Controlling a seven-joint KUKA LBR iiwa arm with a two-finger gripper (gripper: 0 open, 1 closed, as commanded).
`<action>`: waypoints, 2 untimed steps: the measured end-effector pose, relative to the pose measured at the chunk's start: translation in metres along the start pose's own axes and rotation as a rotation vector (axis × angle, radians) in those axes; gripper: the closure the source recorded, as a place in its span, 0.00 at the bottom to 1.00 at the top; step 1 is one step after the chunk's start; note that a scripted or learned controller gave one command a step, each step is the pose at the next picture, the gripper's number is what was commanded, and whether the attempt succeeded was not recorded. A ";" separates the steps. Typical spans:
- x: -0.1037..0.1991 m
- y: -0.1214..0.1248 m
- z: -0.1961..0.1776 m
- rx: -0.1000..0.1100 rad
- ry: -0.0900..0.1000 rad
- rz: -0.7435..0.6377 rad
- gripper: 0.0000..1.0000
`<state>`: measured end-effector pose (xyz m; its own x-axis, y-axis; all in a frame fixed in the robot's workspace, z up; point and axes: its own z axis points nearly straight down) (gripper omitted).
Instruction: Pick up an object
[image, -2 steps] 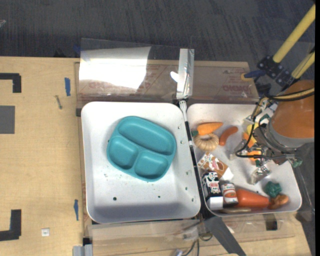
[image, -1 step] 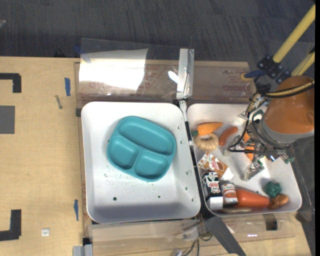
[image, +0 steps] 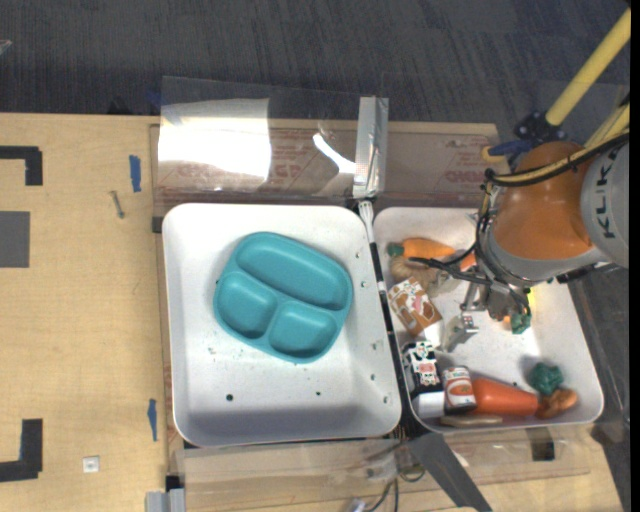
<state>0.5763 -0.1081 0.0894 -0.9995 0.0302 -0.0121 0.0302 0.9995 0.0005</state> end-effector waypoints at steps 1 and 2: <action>0.020 0.014 -0.026 0.003 0.003 -0.174 0.00; 0.064 -0.026 -0.026 0.006 -0.008 -0.628 0.00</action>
<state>0.5113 -0.1320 0.1145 -0.8265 -0.5627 -0.0157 -0.5625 0.8267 -0.0142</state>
